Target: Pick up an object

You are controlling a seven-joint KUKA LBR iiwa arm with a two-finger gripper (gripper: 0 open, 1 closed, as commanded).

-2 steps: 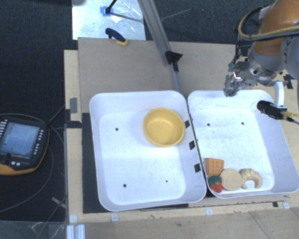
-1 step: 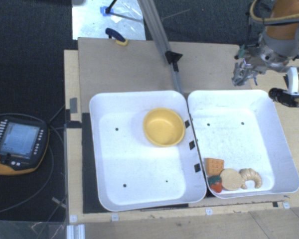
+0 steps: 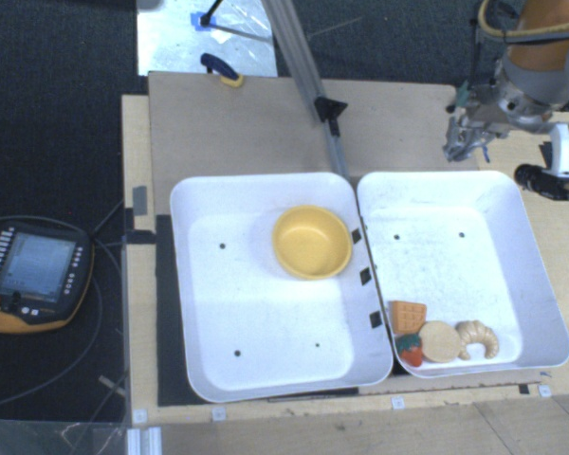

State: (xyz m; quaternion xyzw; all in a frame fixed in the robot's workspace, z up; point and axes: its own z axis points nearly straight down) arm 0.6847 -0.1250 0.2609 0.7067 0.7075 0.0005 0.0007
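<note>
Hovering at the upper right of the frame, beyond the right bin (image 3: 536, 254), the tool (image 3: 462, 145) carries nothing; its width cannot be told. Small food pieces are clustered in that bin's lower corner: waffle (image 3: 408, 315), round biscuit (image 3: 439, 341), croissant (image 3: 479, 338). The croissant, least crowded, is best targeted, with the bin wall avoided. A bowl (image 3: 311, 242) is seen in the left bin.

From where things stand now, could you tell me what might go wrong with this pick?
The waffle, cookie, croissant and a red piece crowd the right bin's near corner, so the fingers may hit neighbours or the wall. The gripper hangs beyond the far rim, a long reach away.
</note>
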